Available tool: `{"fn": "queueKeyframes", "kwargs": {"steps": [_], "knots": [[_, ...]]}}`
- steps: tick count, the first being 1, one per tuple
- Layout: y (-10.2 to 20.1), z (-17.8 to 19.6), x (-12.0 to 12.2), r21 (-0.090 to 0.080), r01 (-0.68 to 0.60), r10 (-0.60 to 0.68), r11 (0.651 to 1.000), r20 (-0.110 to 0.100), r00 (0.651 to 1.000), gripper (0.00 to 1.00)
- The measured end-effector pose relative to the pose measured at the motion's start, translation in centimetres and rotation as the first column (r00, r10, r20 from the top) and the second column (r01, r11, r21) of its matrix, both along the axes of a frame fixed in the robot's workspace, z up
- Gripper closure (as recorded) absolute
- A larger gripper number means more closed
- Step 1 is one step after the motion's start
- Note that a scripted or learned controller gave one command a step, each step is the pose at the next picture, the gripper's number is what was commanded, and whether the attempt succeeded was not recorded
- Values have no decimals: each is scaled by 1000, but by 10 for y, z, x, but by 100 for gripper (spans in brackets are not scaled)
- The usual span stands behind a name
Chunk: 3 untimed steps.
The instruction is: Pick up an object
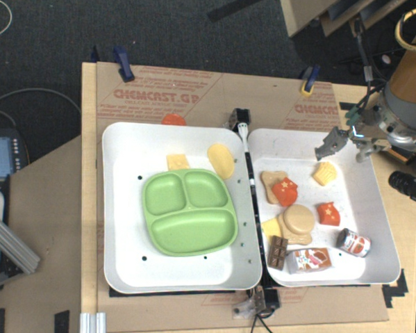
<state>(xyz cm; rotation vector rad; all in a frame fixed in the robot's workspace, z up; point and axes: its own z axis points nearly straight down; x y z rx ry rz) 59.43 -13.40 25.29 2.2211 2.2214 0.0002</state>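
Note:
My gripper (347, 146) hangs over the far right part of the right bin (380, 206), fingers spread apart with nothing between them. Just below its left finger (330, 145) lies a yellow ridged piece (324, 173). The right bin also holds a red strawberry-like piece on a tan slab (282, 188), a red piece (328, 214), a round tan bun (297, 221), a small can (353, 242), a chocolate bar (278, 251) and a red-and-white packet (310, 259).
The left bin (119, 199) holds a green divided plate (189, 211), a yellow oblong piece (221, 160) and a small yellow slice (177, 161). A black divider (247, 173) runs between the bins. Blue clamps (123, 63) grip the board's far edge.

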Motion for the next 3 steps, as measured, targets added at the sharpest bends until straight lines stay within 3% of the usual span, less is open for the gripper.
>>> {"fn": "queueKeyframes", "kwargs": {"steps": [1,2,3], "knots": [[-95,-139,-33,3,8,-8,1000,-10,1000,0],[-31,-169,-53,3,-1,1,1000,-5,1000,0],[-33,-158,-51,0,1,-1,1000,2,1000,100]]}}
